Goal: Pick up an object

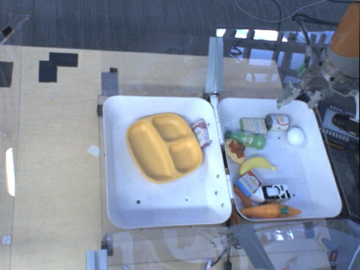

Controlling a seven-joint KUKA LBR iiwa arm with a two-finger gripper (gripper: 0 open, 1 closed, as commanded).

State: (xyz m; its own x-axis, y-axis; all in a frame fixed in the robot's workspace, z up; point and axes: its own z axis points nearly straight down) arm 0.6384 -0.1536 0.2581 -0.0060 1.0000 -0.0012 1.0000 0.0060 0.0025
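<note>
The gripper (297,96) hung over the back right corner of the right bin (320,176), thin metal fingers spread apart with nothing between them. Below sat a mixed bunch: a smooth white ball (295,136), a small can (278,121) on its side beside a green packet (253,125), a green bottle (247,139), a curved yellow banana (256,164), a little carton (248,183), a black-and-white toy (276,193) and a matte orange carrot (268,210) at the front wall. The left bin (118,207) had a glossy yellow three-part plate (163,147) with a crinkly wrapper (201,133) touching its right edge.
</note>
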